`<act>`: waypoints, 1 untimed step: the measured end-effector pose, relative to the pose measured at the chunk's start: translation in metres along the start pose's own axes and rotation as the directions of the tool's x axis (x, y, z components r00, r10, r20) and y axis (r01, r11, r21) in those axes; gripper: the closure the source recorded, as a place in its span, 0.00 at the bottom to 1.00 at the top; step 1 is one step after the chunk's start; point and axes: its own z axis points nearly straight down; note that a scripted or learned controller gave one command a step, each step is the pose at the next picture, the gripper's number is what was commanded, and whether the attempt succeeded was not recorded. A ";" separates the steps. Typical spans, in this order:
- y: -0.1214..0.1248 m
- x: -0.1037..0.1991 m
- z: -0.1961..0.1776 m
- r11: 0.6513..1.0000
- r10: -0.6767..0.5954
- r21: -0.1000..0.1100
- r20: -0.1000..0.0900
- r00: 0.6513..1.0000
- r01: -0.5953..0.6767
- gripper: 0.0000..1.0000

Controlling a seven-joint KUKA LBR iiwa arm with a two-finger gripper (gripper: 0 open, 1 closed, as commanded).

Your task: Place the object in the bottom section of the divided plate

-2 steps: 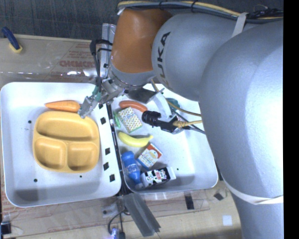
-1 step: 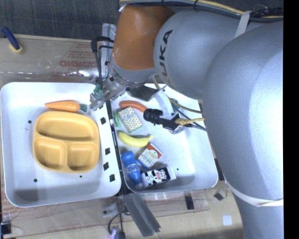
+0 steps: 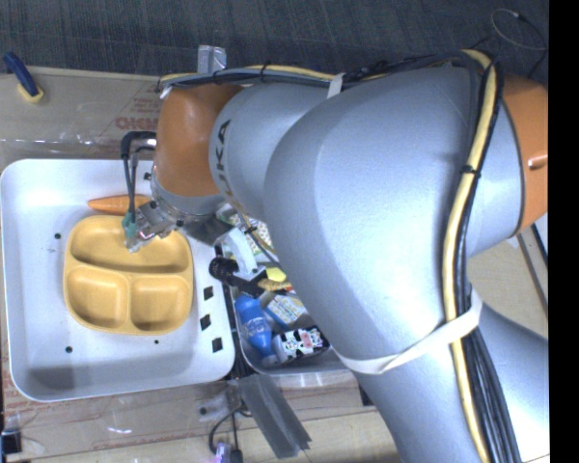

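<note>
A yellow divided plate (image 3: 87,297) lies in the left white bin (image 3: 29,355). It has one wide section at the top and two smaller ones below. An orange carrot-like object (image 3: 108,203) lies on the bin floor just above the plate's upper rim. My gripper (image 3: 135,231) hangs low over the right part of the plate's top section, close to the carrot's right end. A small greenish bit shows at its tip. The grey arm and its orange band cover the view above and to the right of it.
The right bin (image 3: 270,365) is mostly hidden under the arm. It holds several items, among them a blue bottle (image 3: 254,322), a black and white toy (image 3: 297,342) and a yellow piece (image 3: 273,278). Brown cardboard (image 3: 68,104) lies behind the left bin.
</note>
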 end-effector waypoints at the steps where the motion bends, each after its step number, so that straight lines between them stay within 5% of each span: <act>1: 0.032 0.035 -0.143 0.987 -0.159 -0.001 0.000 0.987 0.159 1.00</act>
